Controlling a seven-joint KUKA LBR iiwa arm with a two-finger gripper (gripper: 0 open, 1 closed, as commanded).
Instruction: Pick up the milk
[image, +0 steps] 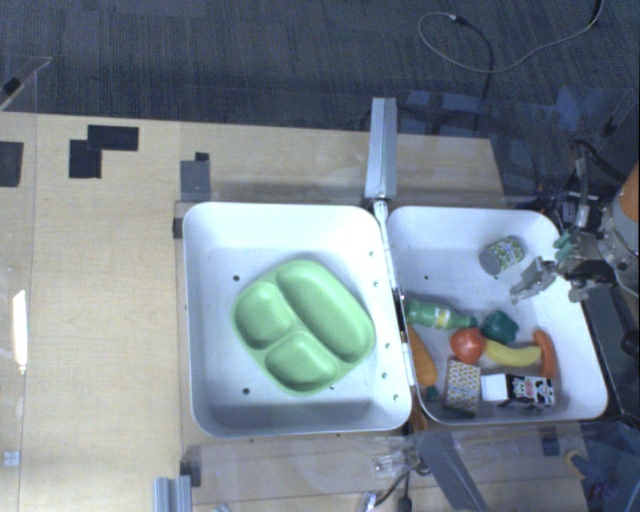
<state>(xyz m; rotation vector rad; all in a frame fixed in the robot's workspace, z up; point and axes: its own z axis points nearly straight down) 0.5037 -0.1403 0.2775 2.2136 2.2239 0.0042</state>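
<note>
The milk (529, 391) is a small carton with black and white cow patches. It lies at the front of the right bin (440, 250), between a white block (494, 387) and the bin's right wall. My gripper (553, 284) hangs over the bin's right side, well behind the milk and just right of a grey can (502, 254). Its two fingers stand apart, open, with nothing between them.
Crowded around the milk are a banana (512, 352), a tomato (466, 344), an orange sausage (546, 352), a dark green pepper (499, 325), a green bottle (436, 317), a carrot (424, 361) and a checkered box (462, 384). The left bin (210, 250) holds a green divided plate (303, 325).
</note>
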